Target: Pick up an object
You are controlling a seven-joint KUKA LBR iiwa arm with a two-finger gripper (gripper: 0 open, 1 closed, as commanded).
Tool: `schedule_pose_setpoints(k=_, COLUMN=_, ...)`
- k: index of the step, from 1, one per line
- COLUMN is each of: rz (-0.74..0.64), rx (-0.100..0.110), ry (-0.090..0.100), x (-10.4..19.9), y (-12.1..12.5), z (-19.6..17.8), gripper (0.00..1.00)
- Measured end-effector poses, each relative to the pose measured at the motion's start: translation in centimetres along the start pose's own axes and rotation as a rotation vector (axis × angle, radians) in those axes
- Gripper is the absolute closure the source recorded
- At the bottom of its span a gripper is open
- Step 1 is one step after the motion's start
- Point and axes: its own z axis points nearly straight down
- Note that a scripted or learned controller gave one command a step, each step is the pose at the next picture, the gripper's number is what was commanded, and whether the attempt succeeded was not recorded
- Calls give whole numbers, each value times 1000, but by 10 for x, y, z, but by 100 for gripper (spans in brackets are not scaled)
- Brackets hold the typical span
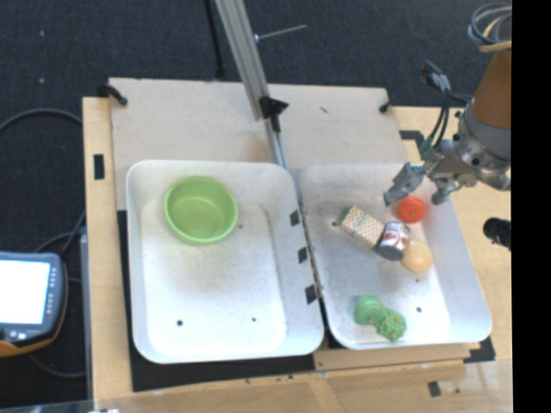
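Note:
My gripper (422, 187) hangs over the far right part of the right bin (465, 295), its two fingers spread open with nothing between them. Just below it lies a red-orange round object (412, 210). A patterned beige box (362, 225) sits toward the bin's middle, with a small can (393, 240) beside it and a pale yellow egg-like ball (417, 256) to the can's right. A green lumpy toy (380, 316) rests near the bin's front edge.
The left bin (215, 317) holds a green bowl (201, 210) at its far left. A slanted metal pole (245, 50) rises behind the bins. A tablet-like device (26, 299) sits off the bench at the left.

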Motion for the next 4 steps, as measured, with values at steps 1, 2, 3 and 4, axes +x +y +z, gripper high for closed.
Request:
schedule_pose_setpoints(k=1, rz=1, rx=0, ry=0, x=0, y=0, z=0, gripper=0)
schedule_pose_setpoints(k=2, rz=4, rx=5, ry=-2, x=-2, y=-1, z=42, gripper=0)
schedule_pose_setpoints(k=3, rz=5, rx=5, ry=-2, x=2, y=0, z=86, gripper=0)
schedule_pose_setpoints(k=4, rz=5, rx=7, ry=-1, x=10, y=-5, z=137, gripper=0)
